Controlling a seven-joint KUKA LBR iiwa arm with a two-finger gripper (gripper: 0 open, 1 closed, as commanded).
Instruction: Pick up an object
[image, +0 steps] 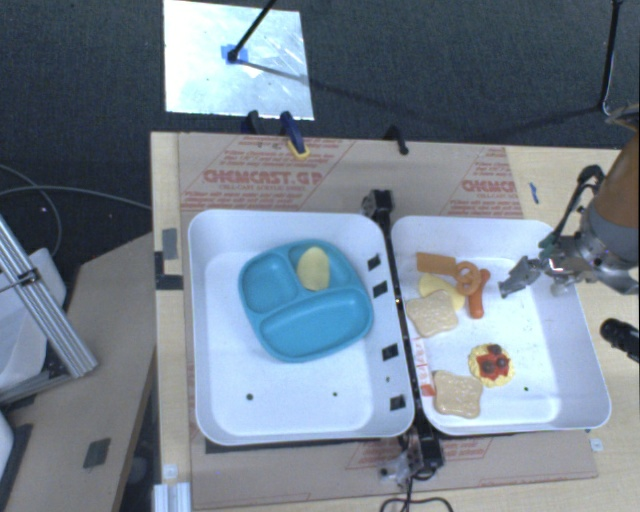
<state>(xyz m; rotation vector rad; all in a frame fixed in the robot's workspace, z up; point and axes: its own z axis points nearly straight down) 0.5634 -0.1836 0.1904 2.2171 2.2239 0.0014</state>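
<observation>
The right bin (570, 350) holds several toy foods: an orange flat piece (434, 263), an orange ring (467, 273), a red-orange sausage (479, 298), a yellow piece (437, 286), a bread slice (432, 314), a small round pizza (490, 364) and a second bread slice (458, 395). My gripper (531, 281) hangs over the bin's upper right part, just right of the sausage and ring. Its fingers stand open with nothing between them.
The left bin (225, 400) carries a blue divided plate (310, 320) with a pale yellow food piece (314, 267) in its upper right compartment. A black divider with clips (392, 300) runs between the bins. A metal frame (40, 310) stands at the far left.
</observation>
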